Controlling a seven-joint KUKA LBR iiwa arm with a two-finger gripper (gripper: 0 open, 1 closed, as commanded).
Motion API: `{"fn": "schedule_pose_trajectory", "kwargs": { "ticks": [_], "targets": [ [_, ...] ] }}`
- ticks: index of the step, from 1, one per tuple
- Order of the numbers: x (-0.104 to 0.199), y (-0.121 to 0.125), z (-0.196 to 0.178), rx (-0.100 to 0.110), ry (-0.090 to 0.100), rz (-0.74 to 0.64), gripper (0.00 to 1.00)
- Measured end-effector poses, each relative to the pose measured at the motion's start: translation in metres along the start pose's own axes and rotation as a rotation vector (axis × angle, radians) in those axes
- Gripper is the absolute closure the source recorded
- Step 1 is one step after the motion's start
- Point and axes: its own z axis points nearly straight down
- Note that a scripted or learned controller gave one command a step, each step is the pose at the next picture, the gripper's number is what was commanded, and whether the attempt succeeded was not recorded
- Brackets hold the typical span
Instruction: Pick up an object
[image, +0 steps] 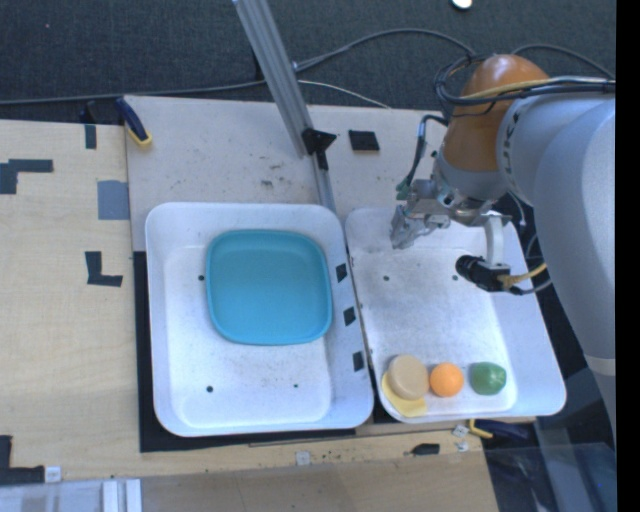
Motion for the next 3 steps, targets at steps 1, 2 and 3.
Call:
{"fn": "schedule_pose_trajectory", "kwargs": {
  "ticks": [1, 2, 3],
  "targets": [
    [0.006, 0.009, -0.05, -0.004, 0.0, 0.0, 1.0],
    [0.008, 0.011, -0.092, -0.004, 0.0, 0.001, 1.0],
    [0.008, 0.011, -0.133, -0.004, 0.0, 0.001, 1.0]
  ]
}}
